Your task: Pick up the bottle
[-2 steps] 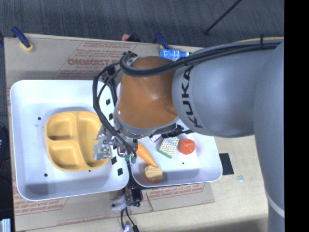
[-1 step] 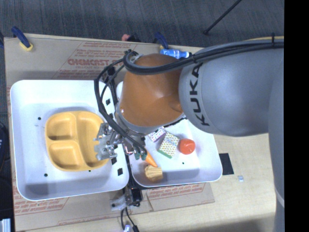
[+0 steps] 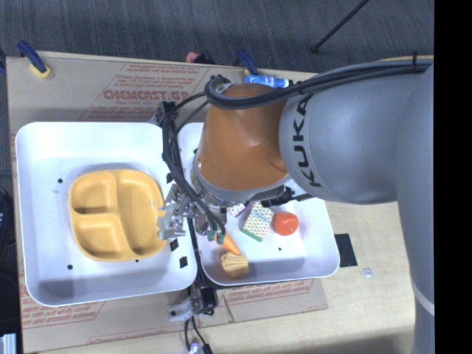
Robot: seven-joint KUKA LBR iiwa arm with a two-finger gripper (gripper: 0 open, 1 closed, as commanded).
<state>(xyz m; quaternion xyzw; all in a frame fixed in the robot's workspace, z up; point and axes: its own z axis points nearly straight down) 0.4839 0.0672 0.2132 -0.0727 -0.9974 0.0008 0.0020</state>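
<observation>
My gripper (image 3: 179, 218) hangs low over the ridge where the two white bins meet, at the right edge of the yellow plate (image 3: 110, 214). The grey arm with its orange band (image 3: 240, 142) covers most of the right bin (image 3: 321, 260), so whatever lies beneath it is hidden. From above, the gripper is a cluster of metal parts and cables.
The yellow divided plate lies in the left bin (image 3: 44, 153). In the right bin's near part sit a red ball-like item (image 3: 285, 223), a green and yellow block (image 3: 257, 223), a small carrot (image 3: 231, 243) and a tan piece (image 3: 234, 264). A blue clamp (image 3: 265, 81) grips the bench's far edge.
</observation>
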